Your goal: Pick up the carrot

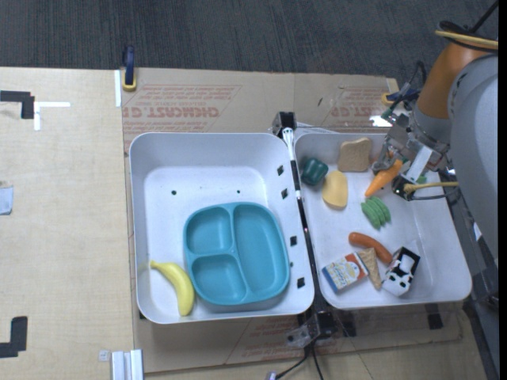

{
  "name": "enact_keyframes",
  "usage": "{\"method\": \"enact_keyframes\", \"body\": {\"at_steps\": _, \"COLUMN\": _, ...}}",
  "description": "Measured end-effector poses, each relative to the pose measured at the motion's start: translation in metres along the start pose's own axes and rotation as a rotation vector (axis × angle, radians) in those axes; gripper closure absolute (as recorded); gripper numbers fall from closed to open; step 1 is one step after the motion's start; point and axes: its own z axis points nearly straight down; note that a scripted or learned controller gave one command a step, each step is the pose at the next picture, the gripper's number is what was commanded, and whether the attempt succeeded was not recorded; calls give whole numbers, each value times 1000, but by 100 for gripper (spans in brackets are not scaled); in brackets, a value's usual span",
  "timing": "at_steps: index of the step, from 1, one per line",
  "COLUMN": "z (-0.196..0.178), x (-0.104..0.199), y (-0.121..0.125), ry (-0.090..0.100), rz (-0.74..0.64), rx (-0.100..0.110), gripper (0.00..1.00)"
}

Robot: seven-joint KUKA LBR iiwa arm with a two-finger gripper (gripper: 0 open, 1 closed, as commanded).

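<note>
The carrot (381,180) lies slanted, tip toward the green pod (376,211), top up under the end effector (398,170); its grip I cannot tell

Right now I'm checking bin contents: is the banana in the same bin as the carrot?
No. The banana lies in the left bin beside the teal tray; the carrot is in the right bin.

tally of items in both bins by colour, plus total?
Yellow: 2, plastic banana, pale cheese wedge
Green: 2, dark bell pepper, leafy green vegetable
Orange/red: 2, orange carrot, red sausage
Tan: 1, bread slice
Teal: 1, divided plate
Black-and-white: 1, cow toy
Multicolour: 1, small printed box
Total: 10
</note>
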Motion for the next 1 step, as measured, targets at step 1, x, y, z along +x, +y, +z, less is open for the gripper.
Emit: {"method": "enact_keyframes", "body": {"at_steps": 1, "z": -92, "x": 79, "y": -103, "ry": 10, "rz": 40, "rx": -12, "gripper": 100}}
